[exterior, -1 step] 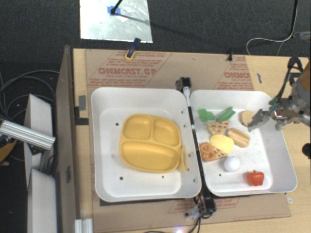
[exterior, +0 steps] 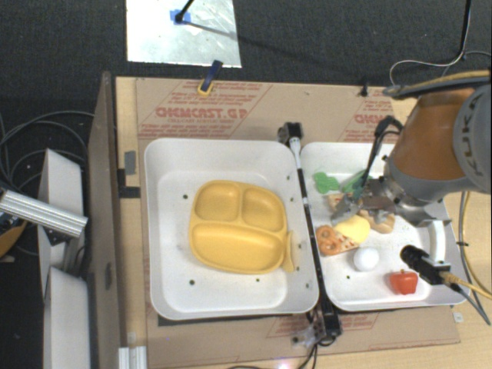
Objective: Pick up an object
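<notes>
Yellow toy in right bin on cardboard

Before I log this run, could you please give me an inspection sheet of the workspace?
Surface: left bin and right bin on a cardboard sheet.
Job's things: green piece, yellow piece, orange slice, white ball, red piece, all in right bin.
Clutter: yellow divided tray in left bin.
Grippers: gripper low over the right bin's items.
Cables: black cables left of the bench.
Surroundings: silver sheet on dark floor.
</notes>
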### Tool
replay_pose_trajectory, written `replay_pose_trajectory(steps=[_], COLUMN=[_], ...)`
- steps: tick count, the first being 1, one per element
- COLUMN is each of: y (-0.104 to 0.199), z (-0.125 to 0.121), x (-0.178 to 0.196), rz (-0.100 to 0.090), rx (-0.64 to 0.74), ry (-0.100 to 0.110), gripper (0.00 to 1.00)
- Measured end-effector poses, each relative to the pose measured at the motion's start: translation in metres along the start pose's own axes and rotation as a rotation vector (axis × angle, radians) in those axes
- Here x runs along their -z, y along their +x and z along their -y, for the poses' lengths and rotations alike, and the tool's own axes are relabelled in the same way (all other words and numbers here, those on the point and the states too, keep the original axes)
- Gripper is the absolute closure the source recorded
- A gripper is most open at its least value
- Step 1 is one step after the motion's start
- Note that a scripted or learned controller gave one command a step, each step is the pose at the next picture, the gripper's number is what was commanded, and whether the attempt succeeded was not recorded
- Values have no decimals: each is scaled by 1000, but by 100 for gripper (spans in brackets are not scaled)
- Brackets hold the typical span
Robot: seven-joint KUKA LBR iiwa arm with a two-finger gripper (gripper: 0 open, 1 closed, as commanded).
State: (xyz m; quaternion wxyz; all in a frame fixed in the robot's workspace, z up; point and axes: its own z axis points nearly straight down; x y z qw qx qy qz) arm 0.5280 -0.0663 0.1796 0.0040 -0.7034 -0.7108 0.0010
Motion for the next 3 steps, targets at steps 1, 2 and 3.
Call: replay_pose_trajectory(steps=[1, 2, 3], y=[-17, -16, 59], z=[14, 11, -28], x=[-96, -78, 10], rz=[1, 1, 2], rx=[-13, -7, 2], ry=[-17, -24, -19], gripper=[0, 100, 100])
